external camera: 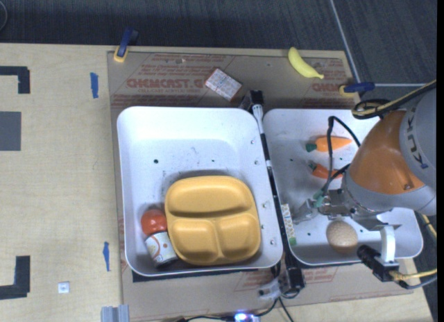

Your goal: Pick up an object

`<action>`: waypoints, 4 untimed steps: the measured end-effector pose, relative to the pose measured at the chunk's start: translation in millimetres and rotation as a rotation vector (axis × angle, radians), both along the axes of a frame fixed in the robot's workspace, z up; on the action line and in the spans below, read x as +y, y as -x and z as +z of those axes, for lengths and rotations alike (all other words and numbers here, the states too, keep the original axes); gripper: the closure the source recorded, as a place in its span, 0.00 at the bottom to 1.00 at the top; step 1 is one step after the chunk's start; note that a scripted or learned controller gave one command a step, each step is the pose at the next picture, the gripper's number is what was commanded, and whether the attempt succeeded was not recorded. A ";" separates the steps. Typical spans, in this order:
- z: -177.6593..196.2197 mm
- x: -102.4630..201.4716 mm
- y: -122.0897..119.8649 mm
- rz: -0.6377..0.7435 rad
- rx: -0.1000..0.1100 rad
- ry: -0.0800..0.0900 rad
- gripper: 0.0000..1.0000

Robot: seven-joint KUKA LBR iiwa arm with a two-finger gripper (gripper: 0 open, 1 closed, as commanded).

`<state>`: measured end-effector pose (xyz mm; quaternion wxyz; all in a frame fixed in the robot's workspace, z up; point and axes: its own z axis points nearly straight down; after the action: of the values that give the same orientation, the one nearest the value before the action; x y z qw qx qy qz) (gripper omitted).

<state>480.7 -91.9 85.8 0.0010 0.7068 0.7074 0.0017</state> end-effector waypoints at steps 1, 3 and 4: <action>0.1 -1.6 0.0 0.000 0.000 0.000 0.00; 0.0 -0.2 0.0 -0.001 -0.001 0.001 0.00; 0.1 -5.8 0.1 0.000 -0.001 0.001 0.00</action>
<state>480.6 -97.7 86.0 0.0016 0.7068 0.7074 0.0015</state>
